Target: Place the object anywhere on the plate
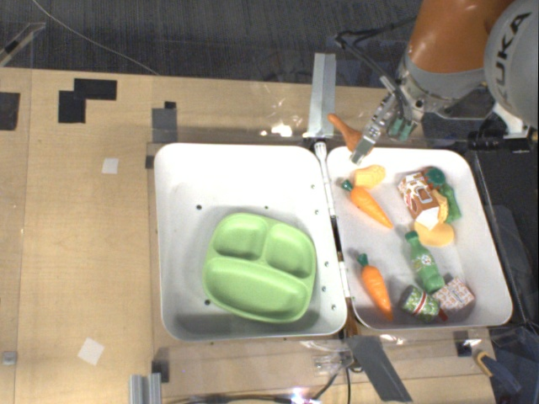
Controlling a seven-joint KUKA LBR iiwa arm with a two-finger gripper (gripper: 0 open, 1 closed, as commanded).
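Camera view shows your claw [364,152], its grip impossible to tell, above the right bin's [488,225] top edge; toys lie there. Next, grab one for the green plate [257,266].

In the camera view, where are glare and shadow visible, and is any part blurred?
In the camera view, glare shows on the bench edge above the left bin; a soft shadow lies under the green plate at its lower left; the gripper looks slightly blurred, while the toys in the right bin look sharp.
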